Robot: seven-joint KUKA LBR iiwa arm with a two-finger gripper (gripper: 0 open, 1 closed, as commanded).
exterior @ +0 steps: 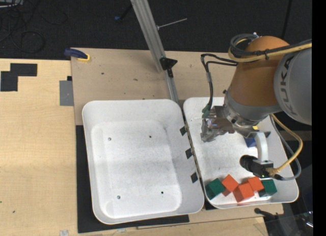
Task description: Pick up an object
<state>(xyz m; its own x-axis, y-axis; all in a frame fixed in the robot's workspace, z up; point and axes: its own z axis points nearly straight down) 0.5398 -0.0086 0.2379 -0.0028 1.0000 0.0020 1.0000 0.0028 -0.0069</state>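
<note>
From above, the arm point(270, 84) reached in from the right and hung over the right-hand bin point(196, 108), its orange band bulging over the wrist. The claw point(210, 134) sat low near that bin's upper left area, over bare white floor, well apart from anything worth taking. Whether it was open or closed, I could not tell from this slant; the metal at the tip was just a grey blur, and nothing showed between its tips.

The goods were all huddled at the near edge of the same bin: a green block point(215, 187) on the left, an orange block point(229, 182) touching it, a bigger orange block point(243, 190) beside that, and another green block point(268, 186) at the right end. A blue piece point(249, 141) peeked out under the wrist, mostly hidden.

The left-hand bin point(102, 115) lay alongside, just a white floor with a few dark specks.

By my reckoning, the pick had not begun. To do it well, the claw would want to travel toward the near edge and come down over a block with free sides. The left green one looked the best bet, since its outer faces stood clear. The crowded middle pair risked a nudge, and the bin's wall was close.
</note>
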